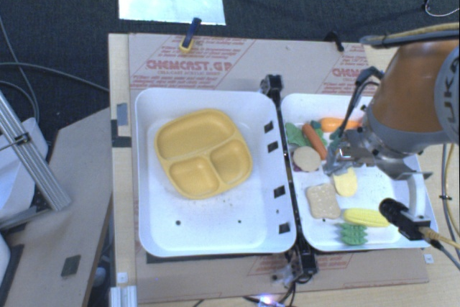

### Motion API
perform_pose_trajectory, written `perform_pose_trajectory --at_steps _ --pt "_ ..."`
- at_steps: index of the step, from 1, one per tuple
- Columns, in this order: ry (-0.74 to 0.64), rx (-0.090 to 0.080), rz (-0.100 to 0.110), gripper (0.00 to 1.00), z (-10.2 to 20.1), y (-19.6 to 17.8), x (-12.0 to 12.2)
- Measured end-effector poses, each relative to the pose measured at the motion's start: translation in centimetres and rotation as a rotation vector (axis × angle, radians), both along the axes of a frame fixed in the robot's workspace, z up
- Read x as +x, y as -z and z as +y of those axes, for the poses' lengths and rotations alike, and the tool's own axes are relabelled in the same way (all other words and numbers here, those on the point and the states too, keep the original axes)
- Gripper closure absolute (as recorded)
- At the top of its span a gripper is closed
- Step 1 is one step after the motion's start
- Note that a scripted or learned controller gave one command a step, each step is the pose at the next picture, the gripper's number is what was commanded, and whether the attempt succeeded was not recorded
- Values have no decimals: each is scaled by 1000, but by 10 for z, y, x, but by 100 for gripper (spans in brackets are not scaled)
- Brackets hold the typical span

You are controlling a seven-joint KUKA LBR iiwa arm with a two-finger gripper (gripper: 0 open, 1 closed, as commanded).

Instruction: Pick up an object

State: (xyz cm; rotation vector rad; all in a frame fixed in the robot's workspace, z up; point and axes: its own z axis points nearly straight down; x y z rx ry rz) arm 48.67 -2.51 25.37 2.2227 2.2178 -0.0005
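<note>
Toy food [323, 200] lies loose in right bin [359, 242] for picking. Hand [335, 163] low among items, beside yellow piece [346, 184]; grip state: cannot tell. Tray [203, 152] in left bin [154, 226].

Only readable thing is red "CHEMCAST GP" print on the brown protective sheet [215, 57] under the bins, upper middle of frame, plus a partial repeat at the upper right.
</note>
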Motion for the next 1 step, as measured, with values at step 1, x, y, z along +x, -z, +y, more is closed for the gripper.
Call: perform_pose_trajectory --at_steps 1 --pt "-15 6 -20 100 60 -159 2"
